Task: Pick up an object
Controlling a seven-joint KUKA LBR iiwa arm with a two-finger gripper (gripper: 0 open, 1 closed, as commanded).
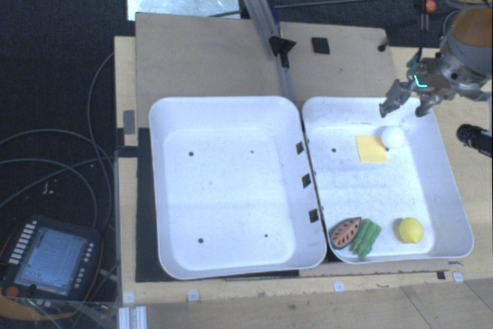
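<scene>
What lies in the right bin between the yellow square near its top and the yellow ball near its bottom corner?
Nothing: the camera view shows only bare white bin floor between the yellow square and the yellow ball.

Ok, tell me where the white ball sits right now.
The white ball lies in the right bin, near its far edge, touching the upper right corner of the yellow square, just below the gripper.

A robotics lab: a robot arm over two white bins on a bench, cables and a control tablet on dark carpet.
</scene>
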